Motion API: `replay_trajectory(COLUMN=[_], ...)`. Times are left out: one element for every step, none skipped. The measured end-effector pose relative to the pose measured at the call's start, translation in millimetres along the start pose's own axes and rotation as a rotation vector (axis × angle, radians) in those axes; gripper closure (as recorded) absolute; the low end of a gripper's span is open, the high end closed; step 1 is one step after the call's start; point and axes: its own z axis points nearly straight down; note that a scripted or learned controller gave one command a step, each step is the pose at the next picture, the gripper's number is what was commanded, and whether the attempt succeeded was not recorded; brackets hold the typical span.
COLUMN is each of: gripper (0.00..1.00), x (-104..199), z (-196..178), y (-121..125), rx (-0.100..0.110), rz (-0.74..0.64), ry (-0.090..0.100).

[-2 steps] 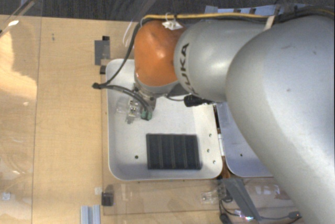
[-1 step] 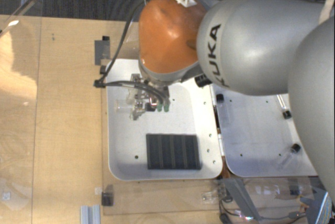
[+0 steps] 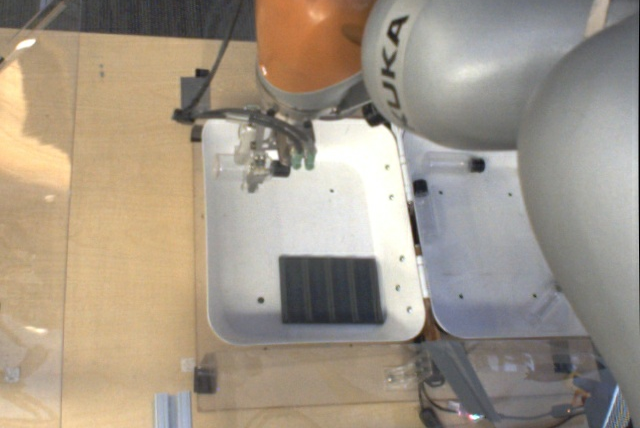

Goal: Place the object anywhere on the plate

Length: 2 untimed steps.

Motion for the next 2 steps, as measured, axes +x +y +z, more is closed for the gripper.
replay_trajectory(gripper=[1.0,1.0], x=[-59.5,-59.1], z=[-7.1,-68.0], y=[-4.1,-4.9], rx=[0.0,0.0], rz=[-0.014,0.266], ry=[0.0,-0.004])
